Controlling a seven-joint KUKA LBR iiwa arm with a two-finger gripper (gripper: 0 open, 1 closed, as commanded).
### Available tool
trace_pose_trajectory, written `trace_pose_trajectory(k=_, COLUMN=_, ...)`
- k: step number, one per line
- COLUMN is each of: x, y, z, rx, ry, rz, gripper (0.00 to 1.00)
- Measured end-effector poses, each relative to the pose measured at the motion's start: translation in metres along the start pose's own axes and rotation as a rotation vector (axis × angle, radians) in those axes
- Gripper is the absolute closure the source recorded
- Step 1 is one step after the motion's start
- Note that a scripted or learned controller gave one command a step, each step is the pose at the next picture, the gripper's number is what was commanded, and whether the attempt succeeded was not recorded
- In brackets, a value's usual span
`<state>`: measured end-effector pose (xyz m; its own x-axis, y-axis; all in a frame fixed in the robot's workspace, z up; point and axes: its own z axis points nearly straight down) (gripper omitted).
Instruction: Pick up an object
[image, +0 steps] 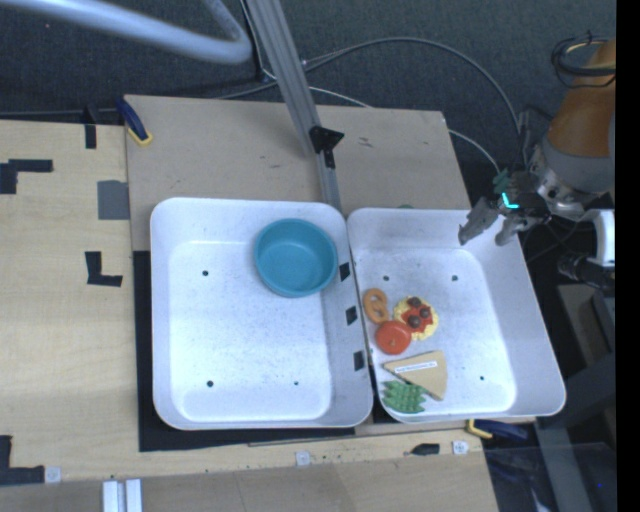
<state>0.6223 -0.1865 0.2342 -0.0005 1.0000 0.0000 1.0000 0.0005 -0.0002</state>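
The gripper (492, 222) hovers over the right bin's (520, 320) far right corner, fingers apart and empty. The food toys (405, 345) cluster against that bin's left wall, well away, so the gripper must travel before grasping.

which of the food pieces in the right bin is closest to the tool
The pizza slice, topped with dark bits, lies nearest the tool. The pretzel, tomato, cheese wedge and green leafy piece lie farther down-left.
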Motion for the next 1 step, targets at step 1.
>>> trace_pose_trajectory(k=1, x=0.0000, y=0.0000, z=0.0000, rx=0.000, ry=0.000, rz=0.000, gripper=0.00)
